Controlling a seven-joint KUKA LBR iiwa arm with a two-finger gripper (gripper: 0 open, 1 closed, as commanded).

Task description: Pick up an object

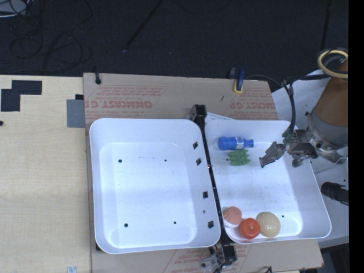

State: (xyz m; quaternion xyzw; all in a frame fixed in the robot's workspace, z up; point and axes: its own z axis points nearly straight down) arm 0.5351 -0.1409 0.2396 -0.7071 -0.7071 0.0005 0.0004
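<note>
**Ana:** Nearest the lens, along the front wall of the right bin (318, 209), three things lie in a row: a pale pink shell-like piece (231, 214), a red tomato-like ball (249, 228) touching it, and a cream ball (268, 223) touching the red one.

**Ben:** And farther back in that bin?

**Ana:** A blue bottle (235, 143) lies on its side, white cap toward the right. A small green leafy piece (239, 158) sits just in front of it.

**Ben:** Where is the gripper (284, 154)?

**Ana:** Over the right bin, to the right of the green piece and apart from it. Its two dark fingers are spread, with nothing between them.

**Ben:** What is beyond that?

**Ana:** The left bin (102, 152) sits beside it; a black divider strip (207, 169) runs where the two meet. Both rest on a cardboard sheet (170, 92) with red print.
</note>
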